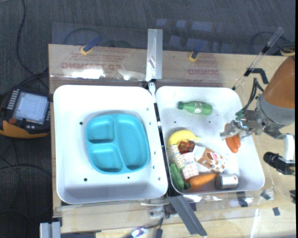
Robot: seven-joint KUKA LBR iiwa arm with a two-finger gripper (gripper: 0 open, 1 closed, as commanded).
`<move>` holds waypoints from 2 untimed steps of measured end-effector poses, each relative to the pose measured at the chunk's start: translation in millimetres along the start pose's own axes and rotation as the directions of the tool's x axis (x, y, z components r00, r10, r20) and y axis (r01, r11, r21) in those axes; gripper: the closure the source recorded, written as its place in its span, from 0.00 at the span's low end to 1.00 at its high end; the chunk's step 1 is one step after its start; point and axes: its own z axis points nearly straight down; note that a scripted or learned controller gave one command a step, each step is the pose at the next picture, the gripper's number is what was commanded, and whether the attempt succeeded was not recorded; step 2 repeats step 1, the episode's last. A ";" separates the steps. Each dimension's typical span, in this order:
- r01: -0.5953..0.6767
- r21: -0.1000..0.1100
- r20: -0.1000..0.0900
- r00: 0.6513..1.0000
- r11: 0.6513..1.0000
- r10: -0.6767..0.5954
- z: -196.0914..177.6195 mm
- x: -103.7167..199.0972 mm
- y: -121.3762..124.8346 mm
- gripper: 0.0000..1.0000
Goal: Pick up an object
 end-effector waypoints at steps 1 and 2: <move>-0.157 0.001 0.000 0.988 0.988 0.157 -36.2 46.2 -8.4 1.00; -0.157 0.001 0.000 0.988 0.988 0.157 -36.2 46.2 -8.4 1.00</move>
